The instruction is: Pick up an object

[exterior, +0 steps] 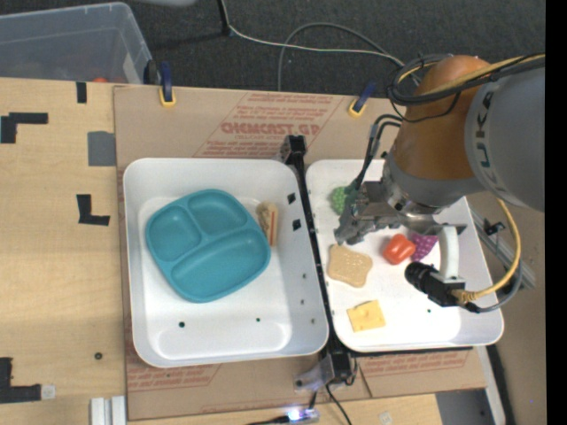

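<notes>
The tan, toast-shaped slice of toy bread (pixel 349 266) lies flat on the floor of the right shallow white plastic bin (pixel 474 330), just below the arm's dark grey jaws (pixel 354 226), which hang over the bin's left part (whether they are apart or together cannot be told from this slant). Near the bread sit a yellow wedge of toy cheese with holes (pixel 366 315), a glossy red-orange toy pepper (pixel 399 249), a knobbly purple toy (pixel 425 243) touching it, and a frilly green leafy toy (pixel 341 197) near the far edge. The left white bin (pixel 221 343) holds a smooth teal plastic divided plate (pixel 206 244) with three compartments and, just beside its right rim, a slim tan bread stick (pixel 268 222). Both bins rest on the brown cardboard-covered surface (pixel 239 122).
</notes>
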You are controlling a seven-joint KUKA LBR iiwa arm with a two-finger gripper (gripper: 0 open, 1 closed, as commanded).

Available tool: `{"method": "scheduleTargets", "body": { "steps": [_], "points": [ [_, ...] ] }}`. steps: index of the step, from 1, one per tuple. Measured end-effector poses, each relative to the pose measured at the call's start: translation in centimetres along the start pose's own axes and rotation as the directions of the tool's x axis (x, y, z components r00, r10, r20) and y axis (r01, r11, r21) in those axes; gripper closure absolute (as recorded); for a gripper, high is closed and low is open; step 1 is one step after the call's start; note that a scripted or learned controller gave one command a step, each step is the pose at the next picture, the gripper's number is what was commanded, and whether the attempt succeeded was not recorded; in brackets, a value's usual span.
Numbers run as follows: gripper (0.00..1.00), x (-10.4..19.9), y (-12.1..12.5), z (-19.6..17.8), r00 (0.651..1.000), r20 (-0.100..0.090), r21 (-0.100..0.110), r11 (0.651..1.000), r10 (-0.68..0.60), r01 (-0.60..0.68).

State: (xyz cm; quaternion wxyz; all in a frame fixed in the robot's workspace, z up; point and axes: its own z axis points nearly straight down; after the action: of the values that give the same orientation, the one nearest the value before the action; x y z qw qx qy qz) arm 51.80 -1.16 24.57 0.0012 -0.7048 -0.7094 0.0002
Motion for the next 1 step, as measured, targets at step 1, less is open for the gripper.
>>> {"method": "scheduleTargets", "body": {
  "steps": [1],
  "points": [
    [1.0, 4.75, -1.13, 1.31, 1.0, 0.0, 0.002, 1.0, 0.001, -0.001]
  ]
}}
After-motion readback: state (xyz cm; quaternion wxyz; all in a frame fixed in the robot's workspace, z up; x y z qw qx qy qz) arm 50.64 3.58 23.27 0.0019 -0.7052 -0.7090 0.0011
